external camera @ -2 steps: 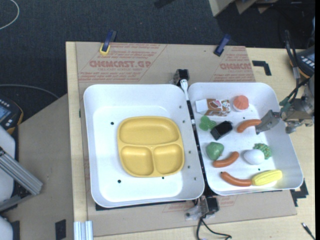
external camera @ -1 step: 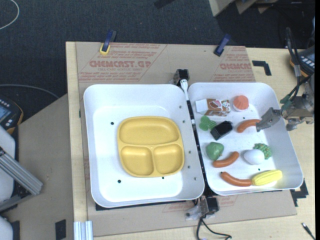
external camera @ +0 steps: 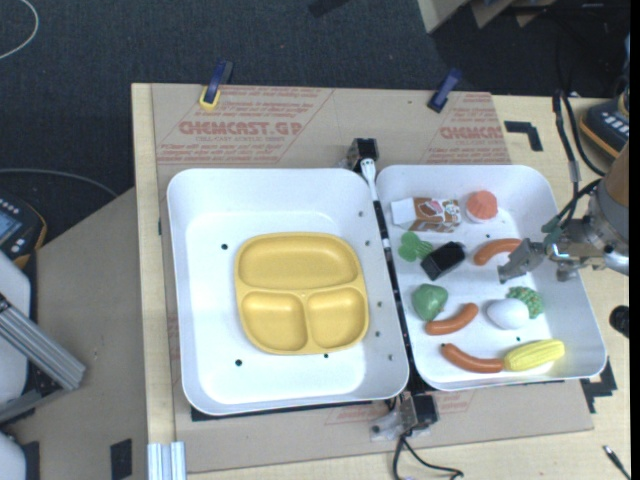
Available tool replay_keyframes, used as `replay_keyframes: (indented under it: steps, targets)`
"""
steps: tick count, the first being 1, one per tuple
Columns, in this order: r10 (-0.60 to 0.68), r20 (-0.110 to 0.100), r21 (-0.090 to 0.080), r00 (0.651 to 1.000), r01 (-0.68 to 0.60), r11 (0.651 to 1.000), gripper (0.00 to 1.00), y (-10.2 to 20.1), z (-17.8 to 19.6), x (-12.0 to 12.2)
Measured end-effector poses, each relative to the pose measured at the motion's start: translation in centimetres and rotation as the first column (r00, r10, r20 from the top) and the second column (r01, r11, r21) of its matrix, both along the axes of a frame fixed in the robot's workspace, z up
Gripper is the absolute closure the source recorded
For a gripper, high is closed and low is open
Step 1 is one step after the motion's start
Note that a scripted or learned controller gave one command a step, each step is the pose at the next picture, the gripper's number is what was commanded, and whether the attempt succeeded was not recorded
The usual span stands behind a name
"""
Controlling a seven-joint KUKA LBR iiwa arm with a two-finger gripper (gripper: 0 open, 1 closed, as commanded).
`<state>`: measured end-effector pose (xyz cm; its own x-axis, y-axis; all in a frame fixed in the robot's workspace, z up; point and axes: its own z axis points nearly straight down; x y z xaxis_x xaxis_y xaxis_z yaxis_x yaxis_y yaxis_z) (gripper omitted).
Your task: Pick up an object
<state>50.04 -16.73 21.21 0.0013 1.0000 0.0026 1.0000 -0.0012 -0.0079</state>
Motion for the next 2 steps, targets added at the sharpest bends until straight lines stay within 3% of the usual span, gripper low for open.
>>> replay_keyframes:
  steps: [2]
  targets:
    - [0.001, 0.001, 0.001, 1.000, -0.001, 1.000, 0.00, 0.8, -11.1, 0.4]
